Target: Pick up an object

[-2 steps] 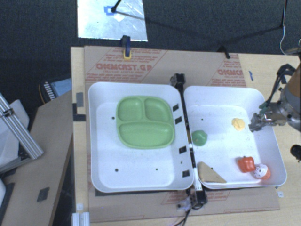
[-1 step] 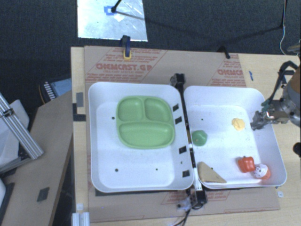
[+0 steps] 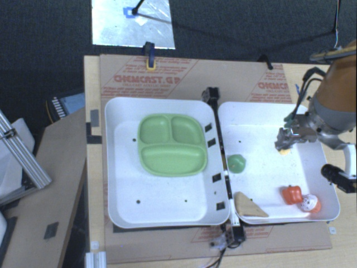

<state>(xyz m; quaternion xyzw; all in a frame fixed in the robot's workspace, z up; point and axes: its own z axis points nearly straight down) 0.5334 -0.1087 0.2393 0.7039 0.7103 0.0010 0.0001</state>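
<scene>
Though my gripper point(image 3: 285, 144) hangs over the upper right part of the right bin point(image 3: 262, 113), I cannot tell how it is set from this slant. A small yellowish thing point(image 3: 286, 150) shows right at its tip, touching or just under it; whether it is held I can't say.

The other candidates all lie toward the near side of that bin. The green round piece point(image 3: 236, 163) sits down and to the left of the tip, close to the divider. The orange-red toy point(image 3: 292, 194) and the white-and-orange ball point(image 3: 309, 203) beside it lie almost straight below the tip in the view, near the front right corner. The tan wedge point(image 3: 249, 206) lies at the front left corner, its long axis running along the front wall.

The left bin point(image 3: 120, 149) carries a green divided plate point(image 3: 171, 144).

On the brown sheet point(image 3: 167, 74) under the bins I read "CHEMCAST" in red.
</scene>
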